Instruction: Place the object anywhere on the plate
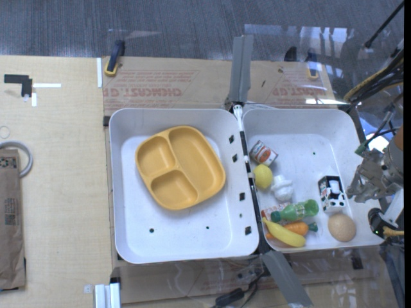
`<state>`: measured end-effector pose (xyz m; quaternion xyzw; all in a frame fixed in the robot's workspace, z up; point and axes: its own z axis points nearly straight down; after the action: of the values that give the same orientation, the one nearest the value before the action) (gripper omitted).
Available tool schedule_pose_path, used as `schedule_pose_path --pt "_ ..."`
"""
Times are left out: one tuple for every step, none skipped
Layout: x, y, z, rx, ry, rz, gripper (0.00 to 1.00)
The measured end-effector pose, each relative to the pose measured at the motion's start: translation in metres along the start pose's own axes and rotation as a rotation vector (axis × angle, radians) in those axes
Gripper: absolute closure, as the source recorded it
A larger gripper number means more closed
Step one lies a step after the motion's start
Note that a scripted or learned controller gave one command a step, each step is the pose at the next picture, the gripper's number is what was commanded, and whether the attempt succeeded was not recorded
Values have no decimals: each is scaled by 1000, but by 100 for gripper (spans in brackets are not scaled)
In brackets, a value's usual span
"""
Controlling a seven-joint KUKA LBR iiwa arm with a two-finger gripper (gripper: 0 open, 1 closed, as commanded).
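A yellow divided plate (180, 167) lies in the left bin (128, 236), slightly left of its middle, with nothing on it. The right bin (302, 130) holds the loose objects: a small red-and-white can (262, 153), a lemon (263, 176), a white lumpy item (282, 187), a green bottle (297, 210), a banana (284, 232), a carrot (297, 227), a black-and-white carton (332, 194) and a tan egg-shaped item (341, 227). My gripper (364, 188) hangs over the right bin's right rim, just right of the carton, with nothing seen in it.
A grey divider bar (241, 69) runs between the bins at the back. A brown paper bag (9, 217) and a metal ring (22, 158) lie on the bench at far left. Cables (376, 82) hang at the upper right.
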<state>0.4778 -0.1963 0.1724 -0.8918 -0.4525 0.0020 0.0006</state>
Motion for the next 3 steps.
schedule_pose_path --pt "-14 9 -39 0 0 -45 100" --pt "24 -19 -22 3 0 113 100" --pt "-15 10 -32 0 -1 13 100"
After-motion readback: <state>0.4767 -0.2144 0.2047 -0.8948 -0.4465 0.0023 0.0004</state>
